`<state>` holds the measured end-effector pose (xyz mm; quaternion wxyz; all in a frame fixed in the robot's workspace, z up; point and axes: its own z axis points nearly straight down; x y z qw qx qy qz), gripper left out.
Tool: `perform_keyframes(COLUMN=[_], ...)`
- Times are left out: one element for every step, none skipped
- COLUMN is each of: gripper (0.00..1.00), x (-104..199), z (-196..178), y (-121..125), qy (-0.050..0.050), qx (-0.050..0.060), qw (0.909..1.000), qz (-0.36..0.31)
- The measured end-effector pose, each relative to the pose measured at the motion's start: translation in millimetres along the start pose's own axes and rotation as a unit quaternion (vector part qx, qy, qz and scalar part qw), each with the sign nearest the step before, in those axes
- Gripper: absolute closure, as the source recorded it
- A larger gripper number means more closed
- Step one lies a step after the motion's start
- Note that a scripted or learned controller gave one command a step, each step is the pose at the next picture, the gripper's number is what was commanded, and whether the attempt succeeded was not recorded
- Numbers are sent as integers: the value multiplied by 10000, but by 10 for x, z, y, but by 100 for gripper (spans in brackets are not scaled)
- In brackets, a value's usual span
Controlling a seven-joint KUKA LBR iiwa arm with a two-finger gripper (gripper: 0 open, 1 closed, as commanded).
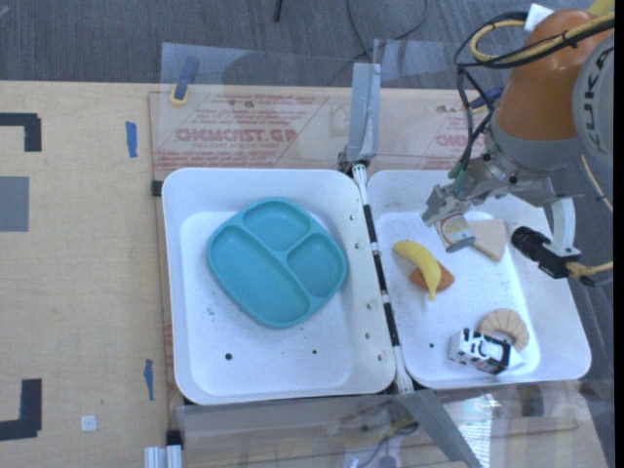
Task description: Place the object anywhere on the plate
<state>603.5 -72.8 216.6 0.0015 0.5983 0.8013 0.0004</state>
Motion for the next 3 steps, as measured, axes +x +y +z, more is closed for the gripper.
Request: perform_keyframes(gripper=[100, 100, 0], x=[907, 1488, 1488], z=[-113, 330, 327], y=[265, 473, 474], qy=[2, 11, 12], qx=[3, 37, 34], qw=[9983, 9986, 9986], qz=[588, 535, 533])
